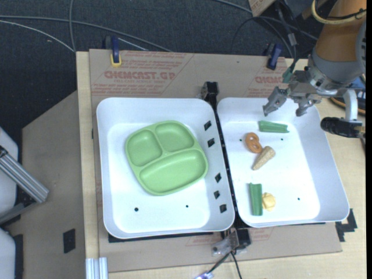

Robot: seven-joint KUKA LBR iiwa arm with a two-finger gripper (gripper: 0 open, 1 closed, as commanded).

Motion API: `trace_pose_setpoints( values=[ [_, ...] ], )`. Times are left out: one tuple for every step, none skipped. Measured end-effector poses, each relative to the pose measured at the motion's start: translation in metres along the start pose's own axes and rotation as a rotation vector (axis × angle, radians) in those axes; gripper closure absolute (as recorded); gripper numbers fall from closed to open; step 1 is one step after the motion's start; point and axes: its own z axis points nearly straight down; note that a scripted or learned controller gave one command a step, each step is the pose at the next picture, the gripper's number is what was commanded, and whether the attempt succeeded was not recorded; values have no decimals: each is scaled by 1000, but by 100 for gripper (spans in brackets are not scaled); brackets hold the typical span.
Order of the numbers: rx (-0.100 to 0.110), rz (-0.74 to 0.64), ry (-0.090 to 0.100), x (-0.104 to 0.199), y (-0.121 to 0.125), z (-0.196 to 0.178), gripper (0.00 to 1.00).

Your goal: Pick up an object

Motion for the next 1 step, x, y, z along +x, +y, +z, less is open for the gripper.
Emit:
trace_pose_setpoints(
  values=[
    [-15,-3,-2,0,3,-9,0]
  ],
)
